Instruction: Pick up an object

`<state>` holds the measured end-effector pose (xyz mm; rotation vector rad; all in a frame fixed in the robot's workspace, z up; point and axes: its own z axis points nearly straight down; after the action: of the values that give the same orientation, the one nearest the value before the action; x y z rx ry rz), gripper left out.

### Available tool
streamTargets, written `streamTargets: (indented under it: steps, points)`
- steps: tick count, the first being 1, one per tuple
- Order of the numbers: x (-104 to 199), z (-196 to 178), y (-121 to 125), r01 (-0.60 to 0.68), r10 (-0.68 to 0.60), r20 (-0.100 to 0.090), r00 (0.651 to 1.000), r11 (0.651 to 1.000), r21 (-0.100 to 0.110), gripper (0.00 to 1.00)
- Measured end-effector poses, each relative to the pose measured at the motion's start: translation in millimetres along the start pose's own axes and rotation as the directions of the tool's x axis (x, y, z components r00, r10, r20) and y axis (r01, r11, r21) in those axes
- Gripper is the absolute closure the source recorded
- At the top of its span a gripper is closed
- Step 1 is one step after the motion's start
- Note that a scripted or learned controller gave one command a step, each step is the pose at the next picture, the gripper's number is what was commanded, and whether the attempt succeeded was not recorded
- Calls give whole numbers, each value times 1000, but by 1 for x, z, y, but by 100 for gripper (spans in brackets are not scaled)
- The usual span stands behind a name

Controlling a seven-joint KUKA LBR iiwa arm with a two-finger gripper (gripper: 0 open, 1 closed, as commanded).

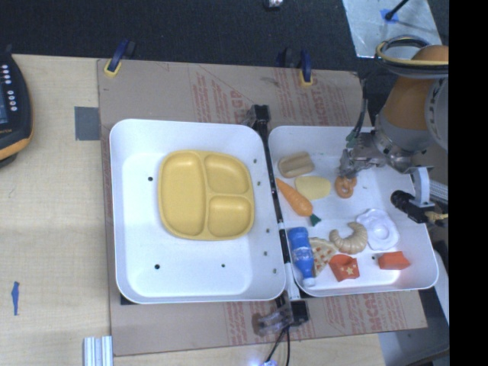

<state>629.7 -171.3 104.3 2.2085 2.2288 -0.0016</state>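
The arm reaches in from the right over the right bin, its hand lowered near the bin's upper middle. The hand's tips sit right at a small round orange-brown ring-shaped piece, perhaps a toy doughnut; being round, it has no clear long axis. Whether the hand is apart or clamped on it, I cannot tell, since the tips are small and merge with the piece.

Just left of the ring lies a pale yellow piece, its long axis roughly left-right. Above that is a tan bread-like roll, also lying nearly left-right. An orange carrot lies diagonally, its narrow end pointing up-left toward the bin's wall and its green end down-right. Lower down are a blue tube lying top to bottom, a croissant, a white egg-like piece and two red pieces.

The left bin holds a yellow divided plate. Both bins rest on a cardboard sheet on the counter.
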Motion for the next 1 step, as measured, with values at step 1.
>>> streamTargets:
  steps: [1]
  points:
    - [0,1,0,0,0,0,1000,1000,1,0]
